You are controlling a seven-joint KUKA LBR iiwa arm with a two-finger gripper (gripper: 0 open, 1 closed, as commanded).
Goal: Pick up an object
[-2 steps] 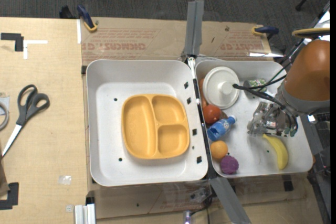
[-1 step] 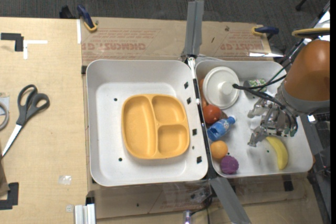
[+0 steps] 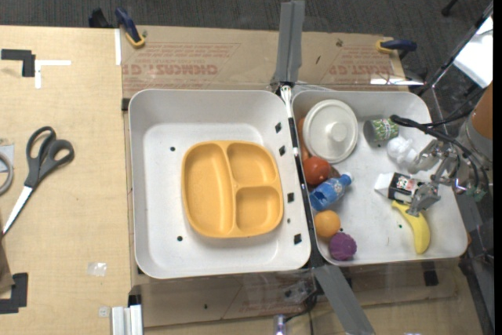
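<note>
Tool sits low over the right bin, near that bin's right wall, its tip just above the banana and beside the small black-and-white box. You can't tell whether its fingers are apart or together; they blur into cables and clutter. Nothing visibly gripped, so judge this as the reach-in step, grasp not yet made. Next move likely calls for settling on one item, probably banana or box, and closing cleanly without snagging neighbours. Other candidates crowd the bin's left wall: white bowl, red ball, blue bottle, orange, purple ball. Left bin holds a yellow divided plate. Cardboard behind the bins carries mirrored print, unreadable; box label too small.
</note>
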